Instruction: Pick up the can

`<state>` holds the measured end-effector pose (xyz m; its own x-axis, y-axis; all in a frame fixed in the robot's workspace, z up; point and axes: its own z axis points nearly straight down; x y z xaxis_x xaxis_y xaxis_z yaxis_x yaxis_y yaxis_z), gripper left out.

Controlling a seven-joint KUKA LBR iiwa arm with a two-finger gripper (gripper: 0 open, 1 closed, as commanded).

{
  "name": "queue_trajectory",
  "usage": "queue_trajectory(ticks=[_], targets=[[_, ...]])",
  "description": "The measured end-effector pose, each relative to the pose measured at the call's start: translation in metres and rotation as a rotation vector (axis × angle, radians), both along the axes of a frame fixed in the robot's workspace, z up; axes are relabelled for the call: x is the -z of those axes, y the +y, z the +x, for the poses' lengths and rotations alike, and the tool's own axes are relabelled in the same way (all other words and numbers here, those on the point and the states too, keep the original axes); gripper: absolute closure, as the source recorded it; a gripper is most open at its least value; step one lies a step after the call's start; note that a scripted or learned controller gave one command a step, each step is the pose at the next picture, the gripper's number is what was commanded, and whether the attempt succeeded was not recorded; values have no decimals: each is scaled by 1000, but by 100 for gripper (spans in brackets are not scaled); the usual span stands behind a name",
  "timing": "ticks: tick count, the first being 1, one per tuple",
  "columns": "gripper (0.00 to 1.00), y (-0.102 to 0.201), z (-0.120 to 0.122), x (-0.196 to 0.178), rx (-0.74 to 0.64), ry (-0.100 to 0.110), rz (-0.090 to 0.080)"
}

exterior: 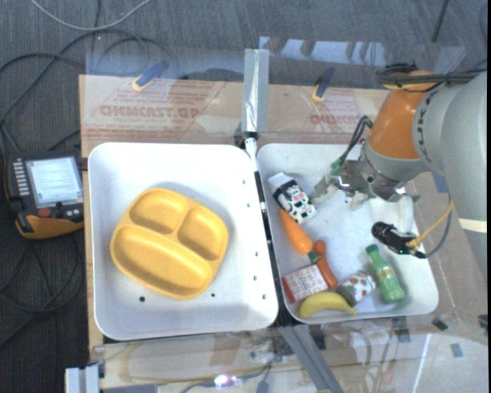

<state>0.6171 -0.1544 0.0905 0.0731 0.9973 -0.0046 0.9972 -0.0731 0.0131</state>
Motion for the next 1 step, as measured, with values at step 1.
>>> queue_trajectory(ticks=[1], targets=[[0, 31, 25, 0, 149, 3, 2]])
